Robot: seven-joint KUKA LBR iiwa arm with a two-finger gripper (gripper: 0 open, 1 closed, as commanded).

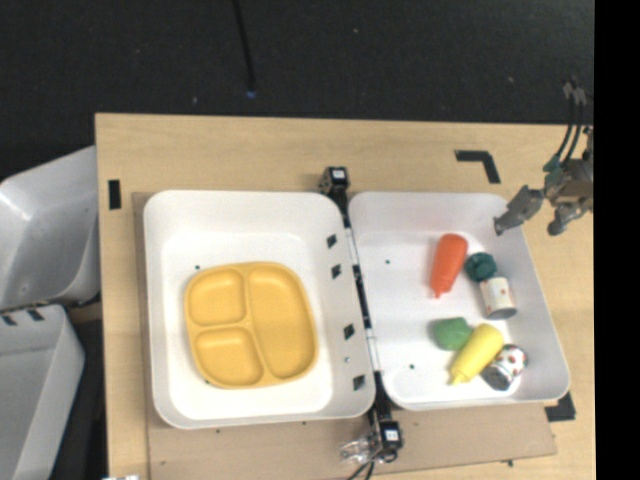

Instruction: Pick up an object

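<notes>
A light brown wooden bench (230,153) holds two shallow white plastic bins side by side. The left white bin (165,268) sits near the bench's left edge. The right white bin (400,268) sits near the right edge. The two bins touch in the middle. A black L-shaped mark (480,163) lies near the bench's far right corner.

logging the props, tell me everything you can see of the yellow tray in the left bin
The yellow tray is a rounded, squarish dish that looks like matte plastic, divided by raised ridges into three compartments: two smaller ones on the left, one above the other, and a taller one on the right. It lies flat, right side up, turned slightly, on the floor of the left bin, toward its front left. Nothing lies in it or touches it except the bin floor.
</notes>
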